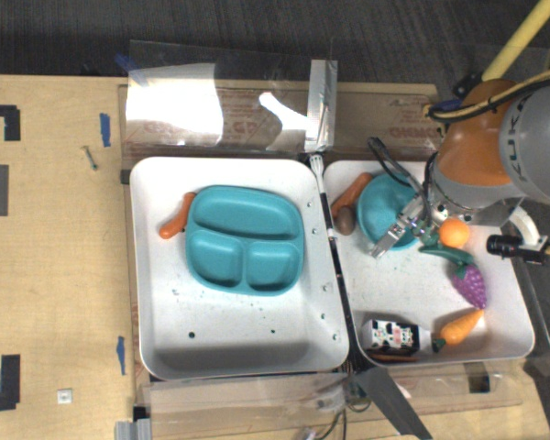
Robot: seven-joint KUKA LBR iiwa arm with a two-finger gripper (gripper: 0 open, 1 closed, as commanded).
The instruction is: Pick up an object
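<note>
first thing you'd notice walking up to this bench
The big teal divided tray fills much of the left bin, with an orange carrot along its left edge. In the right bin, the grey and orange arm brings its hand against a teal bowl.

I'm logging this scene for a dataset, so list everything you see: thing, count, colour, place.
bins: two, white, side by side on the bench
divided plate: one, teal, left bin
sausage: one, orange-red, left bin, by the plate's left edge
bowl: one, teal, tilted, right bin top
brown sausage: one, right bin, left of the bowl
orange: one, orange, right bin
grapes: one bunch, purple, right bin
carrot: one, orange, right bin bottom
small bottle: one, black and white, right bin bottom
arm: one, grey and orange, from the right
gripper: one, at the bowl's edge
</note>
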